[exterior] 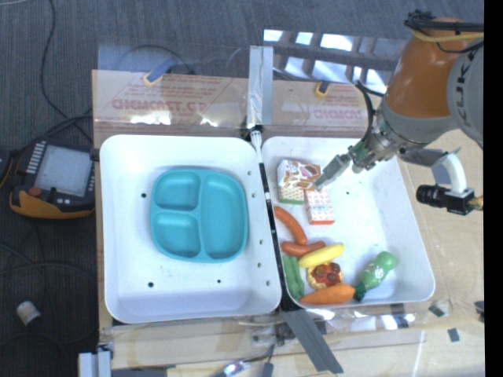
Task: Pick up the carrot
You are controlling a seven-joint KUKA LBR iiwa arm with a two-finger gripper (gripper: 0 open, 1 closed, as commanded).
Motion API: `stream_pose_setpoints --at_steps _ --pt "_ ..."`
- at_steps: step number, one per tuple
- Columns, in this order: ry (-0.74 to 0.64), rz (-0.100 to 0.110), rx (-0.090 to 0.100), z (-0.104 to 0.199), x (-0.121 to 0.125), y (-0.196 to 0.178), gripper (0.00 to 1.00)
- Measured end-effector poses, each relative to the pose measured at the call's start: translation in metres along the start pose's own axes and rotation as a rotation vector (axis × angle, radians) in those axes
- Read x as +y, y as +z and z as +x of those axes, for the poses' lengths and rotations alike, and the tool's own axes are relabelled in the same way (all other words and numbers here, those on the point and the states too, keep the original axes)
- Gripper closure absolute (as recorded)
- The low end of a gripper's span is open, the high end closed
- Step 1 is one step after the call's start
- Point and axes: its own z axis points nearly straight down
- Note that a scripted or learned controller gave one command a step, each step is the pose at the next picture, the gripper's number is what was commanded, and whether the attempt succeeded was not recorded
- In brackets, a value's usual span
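Note:
The carrot [328, 294] is orange and lies flat against the front wall of the right bin [401, 218], just below a small pizza-like toy [324, 274]. My gripper [324, 179] hangs over the back middle of that bin, slanting down to the left. Its tip is at the edge of a patterned snack packet [295, 181] and above a pink-and-white box [319, 206]. It is well behind the carrot, and nothing is seen held in it.
Around the carrot lie a yellow banana [322, 254], two red sausages [289, 224], a green pod [292, 277] and a green bottle-shaped toy [376, 272]. The left bin [126, 273] holds a blue divided plate [198, 214]. The bins' walls meet in a ridge [266, 226].

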Motion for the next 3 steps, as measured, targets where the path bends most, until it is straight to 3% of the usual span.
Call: stream_pose_setpoints --at_steps 1,2,3 --pt "-0.212 0.000 0.001 -0.036 0.007 0.051 0.00" --pt "-0.176 -0.003 0.001 -0.058 0.034 0.000 0.00" --pt "-0.165 0.000 0.003 -0.014 -0.002 0.080 0.00"
